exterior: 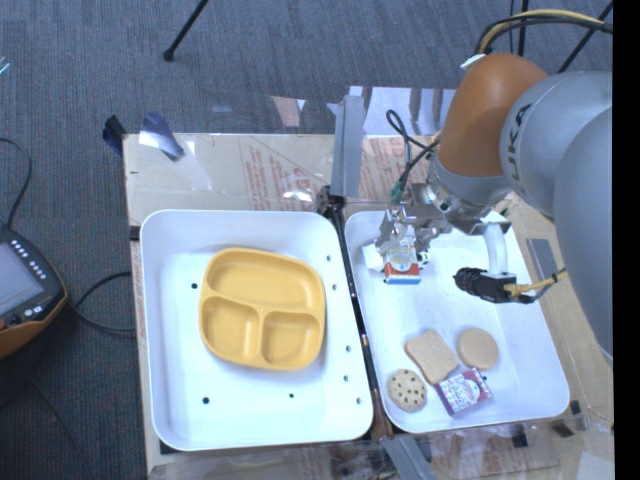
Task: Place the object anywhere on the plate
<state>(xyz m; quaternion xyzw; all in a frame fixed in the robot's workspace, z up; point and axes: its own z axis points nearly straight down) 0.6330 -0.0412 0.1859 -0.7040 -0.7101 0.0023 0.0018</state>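
Nearest the camera, the grey arm (560,168) with its orange band enters from the right and bends down over the far part of the right bin (530,368). Both white bins sit side by side on the tabletop (240,168).

Left bin (170,368): it holds the yellow divided plate (263,308), lying flat near the middle. All three compartments of the plate are bare. No object rests on it, so the placement step is not yet done.

Right bin: the tool (402,253) hangs low at the far left corner, directly over a small white, orange and blue item (402,271). Whether the tool's fingers are apart, together or clamped on that item cannot be told from this view; the item appears to rest on or just above the bin floor. Four further items lie in the near part of this bin: a toast-shaped piece (432,356), a round tan disc (478,348), a maroon packet (464,391) and a chip cookie (406,390). All four are well apart from the tool.

Status, as a judgement: the task is in its pick phase. Remaining steps are a confirmed grasp, a lift, a transfer across the divider to the left bin, and a release over the plate.
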